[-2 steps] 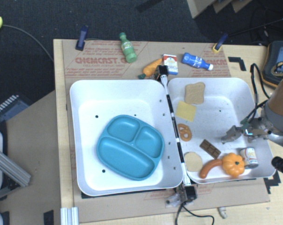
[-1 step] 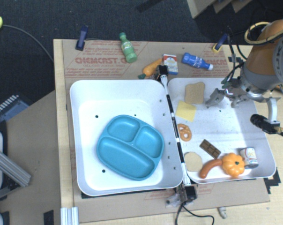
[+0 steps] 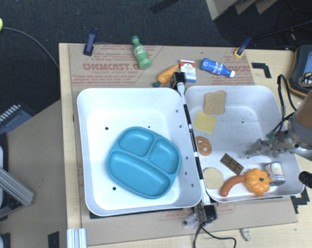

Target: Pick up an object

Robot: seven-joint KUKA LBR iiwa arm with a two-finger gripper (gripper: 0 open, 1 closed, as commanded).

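Pincer [image 3: 255, 148] first: it hangs low over the right bin [image 3: 259, 93], its two thin fingers pointing toward the bin's middle and looking spread, with nothing between them. The tips sit above bare white floor, near the small can [image 3: 275, 172] and the orange pumpkin [image 3: 258, 182] but touching neither.

From the left, the left bin [image 3: 89, 138] holds a blue divided plate [image 3: 142, 161] lying flat. Behind the bins, on the table [image 3: 114, 61], lie a green bottle [image 3: 141, 53], an orange toy and a small carton just beside it, and a blue bottle [image 3: 217, 67]. The right bin carries the likely targets: a slice of bread [image 3: 214, 102], a yellow cheese square [image 3: 205, 123], a pretzel [image 3: 203, 145], a brown chocolate piece [image 3: 231, 164], a pale round cracker [image 3: 213, 177], and a curved orange sausage [image 3: 232, 184] touching the pumpkin.

No object is held yet, so the step in hand is choosing and closing in. The flat pieces — cheese, bread, cracker — would probably give the fingers little to bite on. The pumpkin or the can look the better bets: both stand proud of the floor. For the pumpkin, I would centre the fingers across its body, away from the sausage, descend fully, then close; for the can, straddle its narrow width so it cannot roll off toward the wall.
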